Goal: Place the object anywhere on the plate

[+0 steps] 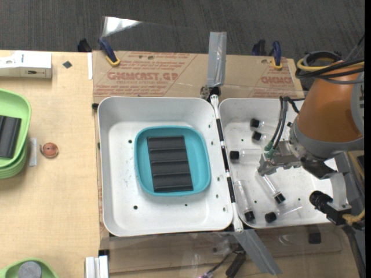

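Note:
A teal plate lies in the left white bin, and a black ribbed block rests on it. The right white bin holds several clear vials with black caps, among them one near the middle and others toward the back. My gripper hangs low over the middle of the right bin, under the orange band of the arm. It sits just above the clear vials, and its tips are hard to make out against the white floor.
A cardboard sheet lies behind the bins, clamped at its corners. On the wooden bench to the left stand a green tray, a small white box and a small copper disc. Cables hang at the back right.

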Robot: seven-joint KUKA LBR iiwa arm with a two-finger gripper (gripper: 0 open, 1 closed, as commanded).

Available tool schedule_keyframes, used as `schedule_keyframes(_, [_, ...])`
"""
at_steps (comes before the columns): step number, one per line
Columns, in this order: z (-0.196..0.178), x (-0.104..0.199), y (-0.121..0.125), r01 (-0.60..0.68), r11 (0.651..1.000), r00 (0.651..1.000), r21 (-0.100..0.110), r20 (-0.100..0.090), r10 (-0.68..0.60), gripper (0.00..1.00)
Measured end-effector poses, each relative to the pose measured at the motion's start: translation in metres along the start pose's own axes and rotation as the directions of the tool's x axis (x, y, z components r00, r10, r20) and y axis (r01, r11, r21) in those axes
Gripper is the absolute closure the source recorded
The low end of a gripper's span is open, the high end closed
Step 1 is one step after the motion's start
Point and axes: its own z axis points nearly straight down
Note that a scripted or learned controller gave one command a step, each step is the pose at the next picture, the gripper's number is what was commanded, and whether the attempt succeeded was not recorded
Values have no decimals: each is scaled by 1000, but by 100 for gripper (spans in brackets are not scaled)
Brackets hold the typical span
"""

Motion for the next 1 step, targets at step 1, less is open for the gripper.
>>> schedule_keyframes(1, [23,50,5,161,987,987,1,0,-161,100])
